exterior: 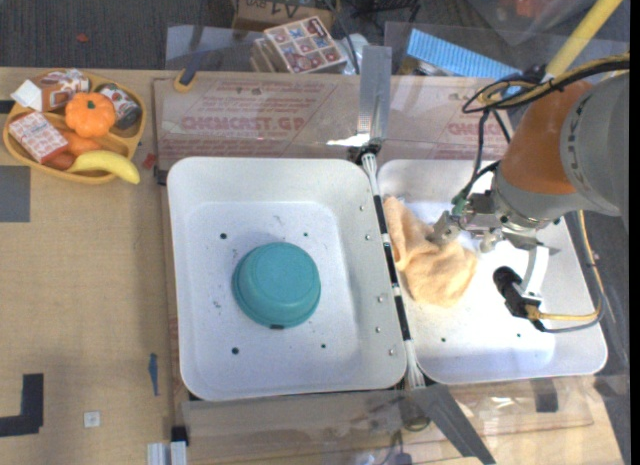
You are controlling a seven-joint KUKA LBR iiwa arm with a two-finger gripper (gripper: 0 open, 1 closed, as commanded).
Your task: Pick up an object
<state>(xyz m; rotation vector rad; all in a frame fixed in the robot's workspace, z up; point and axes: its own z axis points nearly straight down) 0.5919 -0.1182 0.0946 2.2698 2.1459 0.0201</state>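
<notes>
A crumpled peach-coloured cloth (435,265) lies in the right bin (560,353), against its left wall. An upturned teal bowl (278,284) sits in the middle of the left bin (200,203). My gripper (446,225) reaches in from the right and its tip is down at the cloth's upper right edge, touching or just above it. The grey wrist and orange-banded arm (545,148) hide the bin floor behind the gripper.
A black cable with a plug (515,293) hangs from the wrist over the right bin's floor. The ridge between the two bins (385,253) runs just left of the cloth. A yellow plate of toy food (70,133) sits at the bench's far left.
</notes>
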